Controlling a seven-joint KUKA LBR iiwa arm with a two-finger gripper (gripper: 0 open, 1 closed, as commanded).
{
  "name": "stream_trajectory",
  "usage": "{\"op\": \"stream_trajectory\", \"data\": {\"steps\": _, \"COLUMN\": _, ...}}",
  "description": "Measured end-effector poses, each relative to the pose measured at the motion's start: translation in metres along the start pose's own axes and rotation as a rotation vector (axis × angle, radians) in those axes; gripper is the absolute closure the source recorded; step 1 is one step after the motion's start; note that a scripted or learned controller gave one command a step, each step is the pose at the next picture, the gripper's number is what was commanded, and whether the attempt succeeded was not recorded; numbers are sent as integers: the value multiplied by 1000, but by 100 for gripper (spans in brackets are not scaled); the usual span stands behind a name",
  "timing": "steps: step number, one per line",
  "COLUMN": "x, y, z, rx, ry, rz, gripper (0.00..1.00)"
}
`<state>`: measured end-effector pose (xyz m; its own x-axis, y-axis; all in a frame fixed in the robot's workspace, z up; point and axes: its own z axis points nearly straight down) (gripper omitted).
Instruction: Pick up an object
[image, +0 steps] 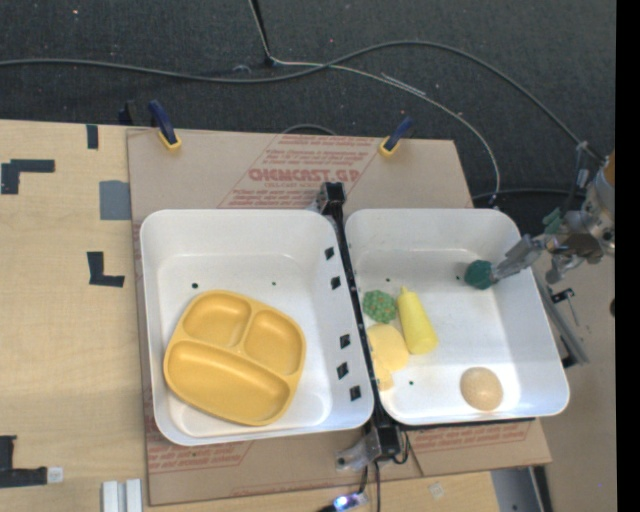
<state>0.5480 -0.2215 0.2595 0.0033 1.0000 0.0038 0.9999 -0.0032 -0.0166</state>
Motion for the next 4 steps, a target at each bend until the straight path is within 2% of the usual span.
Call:
{"op": "stream_trajectory", "data": {"steps": 1, "x": 1, "y": 2, "z": -6, "rx": -10, "ry": -3, "rz": -4, "gripper": 0}}
{"op": "stream_trajectory", "data": {"steps": 2, "x": 4, "y": 10, "z": 46, "rx": -6, "ry": -2, "rz": -5, "gripper": 0}}
{"op": "stream_trajectory", "data": {"steps": 4, "x": 13, "y": 8, "z": 146, "rx": -5, "ry": 0, "rz": -5, "gripper": 0}}
